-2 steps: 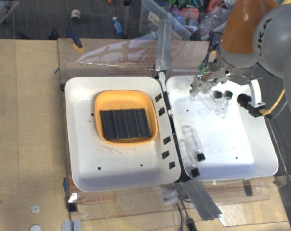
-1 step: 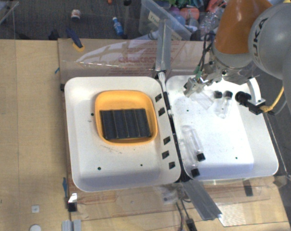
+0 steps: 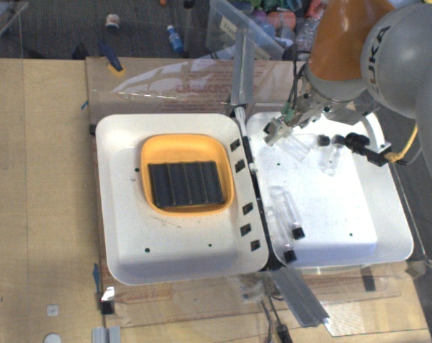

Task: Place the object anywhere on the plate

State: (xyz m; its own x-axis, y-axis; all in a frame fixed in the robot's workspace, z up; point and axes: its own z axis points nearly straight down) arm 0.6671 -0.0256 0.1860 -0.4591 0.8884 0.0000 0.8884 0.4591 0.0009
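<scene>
A dark ribbed slab [image 3: 186, 184], taken to be the task's object, is seen lying flat inside the orange plate [image 3: 150, 151], which is set in the middle of the left bin [image 3: 123, 241]. The slab is seated squarely within the plate's raised rim, so the placement is judged to be done and the piece is unlikely to slide out.

The gripper [image 3: 277, 128] is held over the far corner of the right bin [image 3: 359, 227], well apart from the plate, on the other side of the metal divider [image 3: 239, 91] by which the two bins are separated. Nothing can be made out in its grasp, and whether it is parted or closed cannot be told from this angle. The grey arm [image 3: 409, 48] is bent in from the right, a posture read as standing clear of the finished work.

A clear plastic piece [image 3: 284, 206] with a small black end is left on the right bin's floor. Both bins are carried on a pale wooden bench [image 3: 37, 191]. Behind it, a clear tub of coloured toys [image 3: 273, 6] is stored on dark flooring, and a blue-handled tool [image 3: 112, 59] is left by the bench's far edge.
</scene>
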